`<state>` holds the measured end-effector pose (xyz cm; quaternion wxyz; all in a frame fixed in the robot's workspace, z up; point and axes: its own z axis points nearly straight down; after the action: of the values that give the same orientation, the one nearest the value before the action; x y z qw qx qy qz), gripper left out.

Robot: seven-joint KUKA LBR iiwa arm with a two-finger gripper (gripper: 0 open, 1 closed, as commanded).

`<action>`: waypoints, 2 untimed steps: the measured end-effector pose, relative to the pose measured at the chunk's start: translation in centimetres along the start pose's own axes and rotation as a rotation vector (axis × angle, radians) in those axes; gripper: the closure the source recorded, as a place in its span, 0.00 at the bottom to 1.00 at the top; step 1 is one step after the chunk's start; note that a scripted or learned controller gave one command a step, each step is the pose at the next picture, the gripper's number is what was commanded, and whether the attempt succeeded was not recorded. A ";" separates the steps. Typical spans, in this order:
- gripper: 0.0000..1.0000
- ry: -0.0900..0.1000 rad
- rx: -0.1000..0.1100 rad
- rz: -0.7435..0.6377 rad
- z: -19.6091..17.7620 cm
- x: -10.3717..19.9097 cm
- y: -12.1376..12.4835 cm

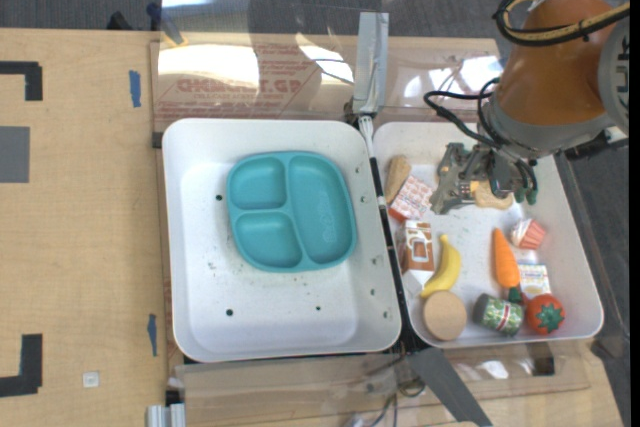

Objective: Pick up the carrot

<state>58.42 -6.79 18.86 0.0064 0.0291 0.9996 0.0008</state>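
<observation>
plate [292, 212] in left bin [190, 245], carrot [505, 260] in right bin [580, 245]

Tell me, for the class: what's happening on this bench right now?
A robot arm reaches in from the right, and its gripper hovers over the upper part of the right bin. The carrot it is meant to pick up lies lower in that bin, untouched, among toy foods such as a banana. The left bin holds a teal divided plate.

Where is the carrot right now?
The carrot lies in the right bin, between the banana and a small carton, just above the tomato.
</observation>
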 end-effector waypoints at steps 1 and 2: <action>1.00 0.000 0.003 -0.464 -6.4 -1.8 -4.8; 1.00 -0.002 0.003 -0.772 -17.1 -9.2 -8.8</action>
<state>66.85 -16.15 36.05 0.0074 -0.3494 0.9369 -0.0031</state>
